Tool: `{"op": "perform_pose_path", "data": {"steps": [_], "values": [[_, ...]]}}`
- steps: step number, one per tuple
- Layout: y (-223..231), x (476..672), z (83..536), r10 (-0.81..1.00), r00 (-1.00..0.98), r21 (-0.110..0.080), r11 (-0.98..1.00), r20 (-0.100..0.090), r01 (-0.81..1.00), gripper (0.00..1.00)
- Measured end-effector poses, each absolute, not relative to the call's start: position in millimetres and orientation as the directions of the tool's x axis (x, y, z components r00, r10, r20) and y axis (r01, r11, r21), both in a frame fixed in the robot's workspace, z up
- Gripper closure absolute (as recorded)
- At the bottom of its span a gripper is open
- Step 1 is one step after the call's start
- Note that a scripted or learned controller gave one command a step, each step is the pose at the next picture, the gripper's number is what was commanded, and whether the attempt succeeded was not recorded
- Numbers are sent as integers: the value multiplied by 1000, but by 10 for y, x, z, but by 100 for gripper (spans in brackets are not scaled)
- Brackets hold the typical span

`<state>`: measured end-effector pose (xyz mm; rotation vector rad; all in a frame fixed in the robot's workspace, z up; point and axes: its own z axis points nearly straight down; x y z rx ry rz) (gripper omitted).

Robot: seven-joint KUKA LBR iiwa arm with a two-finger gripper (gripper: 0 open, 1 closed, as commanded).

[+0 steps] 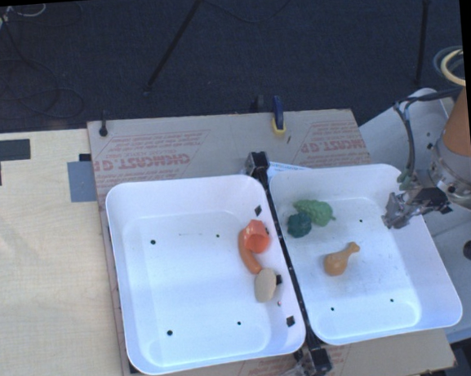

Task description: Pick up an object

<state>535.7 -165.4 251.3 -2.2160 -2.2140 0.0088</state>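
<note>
In the right bin [428, 285] lie a green broccoli-like toy [314, 211], a dark teal lump [299, 227] touching it, and a tan chicken drumstick [340, 259]. The left bin [136, 273] holds an orange carrot-like piece [253, 244] and a beige rounded piece [265, 286] near its right wall. My gripper [395, 212] hangs over the right bin's right rim, well right of the drumstick and the broccoli. Nothing shows between its fingertips.
A black divider clamp [284, 252] runs between the two bins. Cardboard [183, 151] lies under the bins, with a blue-and-yellow clamp [278, 117] at its far edge. The arm's wrist [455, 172] fills the right side.
</note>
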Motion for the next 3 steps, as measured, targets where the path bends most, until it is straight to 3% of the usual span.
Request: {"op": "perform_pose_path", "data": {"steps": [1,2,3], "values": [[-1491,4723,2592,1000,4,-7,-4,3,1000,100],[-757,4764,2804,1000,-7,-1,7,1,1000,100],[23,4762,3323,1000,-9,1,9,1,1000,100]]}}
